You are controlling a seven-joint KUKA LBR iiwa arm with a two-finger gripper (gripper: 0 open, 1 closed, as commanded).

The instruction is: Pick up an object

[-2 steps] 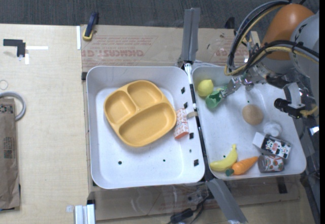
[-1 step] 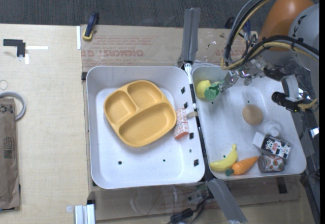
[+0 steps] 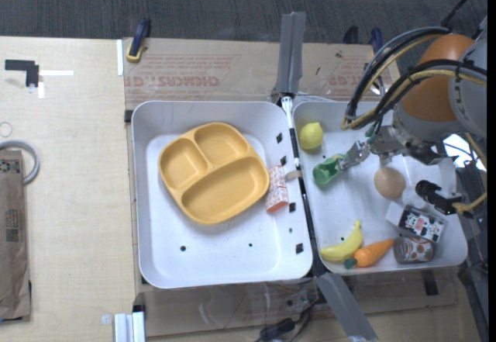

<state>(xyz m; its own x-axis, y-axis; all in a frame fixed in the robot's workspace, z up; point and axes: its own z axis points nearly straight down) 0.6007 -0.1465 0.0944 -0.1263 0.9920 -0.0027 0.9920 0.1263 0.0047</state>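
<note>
Camera view: the gripper (image 3: pixel 355 154) is hovering in the right bin (image 3: pixel 457 251), fingers parted, gripping nothing, just beside the green toy (image 3: pixel 327 171) lying near the lemon (image 3: pixel 310 135). The toy is looking light, stiff and smooth; pinching across its narrow middle seems best.
</note>
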